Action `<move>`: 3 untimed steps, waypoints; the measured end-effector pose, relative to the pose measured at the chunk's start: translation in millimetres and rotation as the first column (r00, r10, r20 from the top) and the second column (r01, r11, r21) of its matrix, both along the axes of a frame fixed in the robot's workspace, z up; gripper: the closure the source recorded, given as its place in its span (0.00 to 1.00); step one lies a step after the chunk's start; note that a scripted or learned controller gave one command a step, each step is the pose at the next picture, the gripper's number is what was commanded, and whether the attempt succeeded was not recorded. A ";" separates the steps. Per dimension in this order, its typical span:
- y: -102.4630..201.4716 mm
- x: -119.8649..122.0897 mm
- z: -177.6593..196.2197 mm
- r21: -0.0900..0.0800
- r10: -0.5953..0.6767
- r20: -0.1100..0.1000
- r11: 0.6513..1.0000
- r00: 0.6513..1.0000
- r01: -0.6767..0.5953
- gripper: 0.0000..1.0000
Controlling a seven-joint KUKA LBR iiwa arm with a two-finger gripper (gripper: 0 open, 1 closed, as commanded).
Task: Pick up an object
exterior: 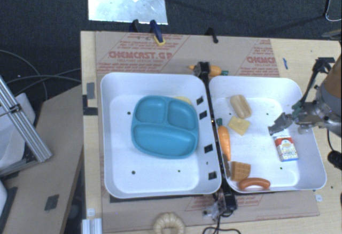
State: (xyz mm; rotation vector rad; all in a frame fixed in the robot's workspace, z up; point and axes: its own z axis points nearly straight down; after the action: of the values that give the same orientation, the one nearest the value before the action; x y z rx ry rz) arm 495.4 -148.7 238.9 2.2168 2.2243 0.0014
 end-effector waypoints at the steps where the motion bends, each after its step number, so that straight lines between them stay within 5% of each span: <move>1: -6.8 -2.0 -44.9 0.001 -0.003 -0.005 1.000 1.000 0.003 0.00; 3: -10.7 -7.1 -155.4 0.000 -0.002 0.000 1.000 1.000 0.002 0.00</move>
State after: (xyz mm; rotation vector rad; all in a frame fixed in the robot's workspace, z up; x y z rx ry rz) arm 488.2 -159.3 83.6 2.2196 2.2215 0.0016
